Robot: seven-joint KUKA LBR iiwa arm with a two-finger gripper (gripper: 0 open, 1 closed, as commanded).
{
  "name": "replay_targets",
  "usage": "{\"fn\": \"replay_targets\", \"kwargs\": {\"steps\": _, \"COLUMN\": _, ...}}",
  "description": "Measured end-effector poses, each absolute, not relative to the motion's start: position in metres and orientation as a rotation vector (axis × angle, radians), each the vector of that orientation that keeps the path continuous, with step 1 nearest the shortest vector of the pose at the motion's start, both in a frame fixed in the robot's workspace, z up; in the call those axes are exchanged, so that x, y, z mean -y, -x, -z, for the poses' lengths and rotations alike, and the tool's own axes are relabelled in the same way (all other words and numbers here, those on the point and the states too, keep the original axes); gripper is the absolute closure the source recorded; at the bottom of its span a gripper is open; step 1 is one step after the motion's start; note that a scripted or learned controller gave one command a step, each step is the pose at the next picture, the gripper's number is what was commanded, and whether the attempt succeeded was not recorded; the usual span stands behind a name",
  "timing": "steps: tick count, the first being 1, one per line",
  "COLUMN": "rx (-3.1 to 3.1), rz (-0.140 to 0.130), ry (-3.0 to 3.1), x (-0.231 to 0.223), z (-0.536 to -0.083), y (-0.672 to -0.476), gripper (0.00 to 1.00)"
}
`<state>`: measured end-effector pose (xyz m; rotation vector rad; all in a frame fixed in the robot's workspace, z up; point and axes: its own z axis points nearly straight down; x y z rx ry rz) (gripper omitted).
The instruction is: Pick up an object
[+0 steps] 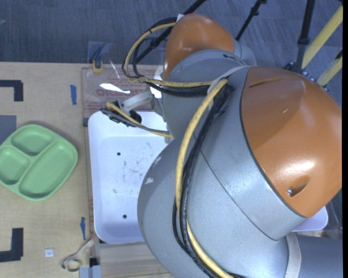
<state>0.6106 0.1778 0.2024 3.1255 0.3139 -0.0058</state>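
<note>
A: Where's the arm (244, 163)?
B: Its grey and orange bulk lies across the white bin (117, 179), hiding most of it.
A: And the pincer?
B: Can't tell; the arm covers it, and any object to pick.
A: Anything else?
B: A green divided plate (37, 162) sits on the bench (49, 108), left of the bin.

I work in a lab: my cabled arm (244, 163) hangs over a taped bench (49, 228) beside tripod legs (255, 13).
</note>
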Motion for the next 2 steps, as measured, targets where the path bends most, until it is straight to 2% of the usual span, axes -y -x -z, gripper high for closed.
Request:
{"fn": "replay_targets", "kwargs": {"steps": 1, "rx": -0.315, "rz": 0.0, "ry": -3.126, "x": -0.212, "z": -0.237, "y": -0.606, "gripper": 1.0}}
{"fn": "replay_targets", "kwargs": {"steps": 2, "rx": -0.427, "rz": 0.008, "ry": -3.114, "x": -0.224, "z": -0.111, "y": -0.653, "gripper": 1.0}}
